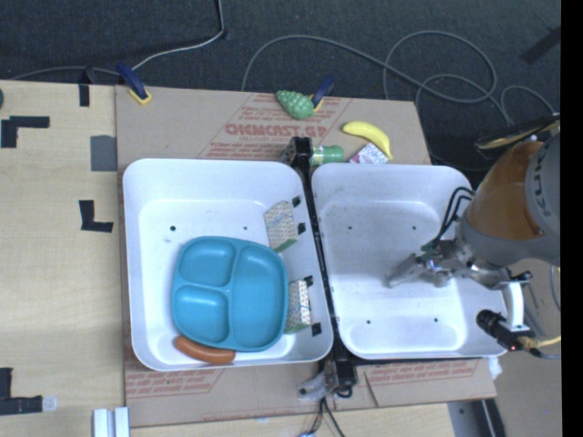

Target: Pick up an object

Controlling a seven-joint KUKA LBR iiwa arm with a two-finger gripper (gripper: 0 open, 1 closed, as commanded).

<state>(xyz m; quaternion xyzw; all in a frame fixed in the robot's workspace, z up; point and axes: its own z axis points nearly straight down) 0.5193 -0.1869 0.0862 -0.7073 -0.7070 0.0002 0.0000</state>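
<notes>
Sausage (205, 350), orange, lies at the near wall of the left bin (146, 244), touching the blue divided plate (230, 292). Across the divide, I see the gripper (398, 277) low over the floor of the right bin (383, 335), pointing left; I cannot tell its opening from here. Beyond the bins, a banana (367, 137) and a green toy (295, 103) rest on the cardboard (182, 126).

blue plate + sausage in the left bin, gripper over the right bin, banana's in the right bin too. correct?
Not quite: the banana lies outside the bins, on the cardboard behind the right bin. The camera view shows it there. The rest holds: the blue plate and sausage are in the left bin, and the gripper is over the right bin.
</notes>
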